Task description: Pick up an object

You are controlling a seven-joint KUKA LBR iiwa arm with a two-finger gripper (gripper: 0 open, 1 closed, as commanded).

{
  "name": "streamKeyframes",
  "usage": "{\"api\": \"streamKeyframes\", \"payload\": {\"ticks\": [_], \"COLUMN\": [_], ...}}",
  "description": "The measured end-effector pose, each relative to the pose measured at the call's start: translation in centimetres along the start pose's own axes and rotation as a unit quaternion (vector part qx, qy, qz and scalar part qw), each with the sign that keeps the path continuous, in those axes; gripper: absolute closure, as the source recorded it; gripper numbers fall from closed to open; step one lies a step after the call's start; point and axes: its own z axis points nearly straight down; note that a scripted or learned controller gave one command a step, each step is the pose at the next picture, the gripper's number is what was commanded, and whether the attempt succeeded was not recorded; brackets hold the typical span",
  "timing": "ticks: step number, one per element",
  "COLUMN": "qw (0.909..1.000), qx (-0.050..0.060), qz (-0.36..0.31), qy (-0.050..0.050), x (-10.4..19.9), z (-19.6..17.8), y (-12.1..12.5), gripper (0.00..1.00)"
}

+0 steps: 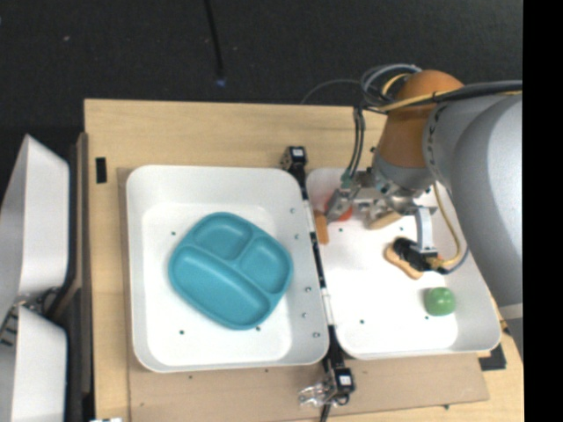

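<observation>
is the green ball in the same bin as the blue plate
No, the ball lies in the right bin, the plate in the left bin.

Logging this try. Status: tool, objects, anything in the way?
Tool over right bin, far left corner, beside small orange object. Green round object lies apart, near right. Blue divided plate in left bin, no obstruction.

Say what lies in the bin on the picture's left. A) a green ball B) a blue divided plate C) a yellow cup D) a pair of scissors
B: the blue divided plate lies flat in the left bin, while the green ball sits in the right bin.
</observation>
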Motion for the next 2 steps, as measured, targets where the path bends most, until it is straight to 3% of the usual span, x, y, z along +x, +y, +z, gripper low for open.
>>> {"api": "streamKeyframes", "payload": {"ticks": [1,2], "qw": [1.0000,1.0000], "qx": [0.004,-0.001], "qz": [0.002,-0.002], "qy": [0.002,0.004], "x": [0.0,-0.3], "z": [-1.2,-7.2], "y": [-0.1,-0.8], "gripper": [1.00,1.00]}}
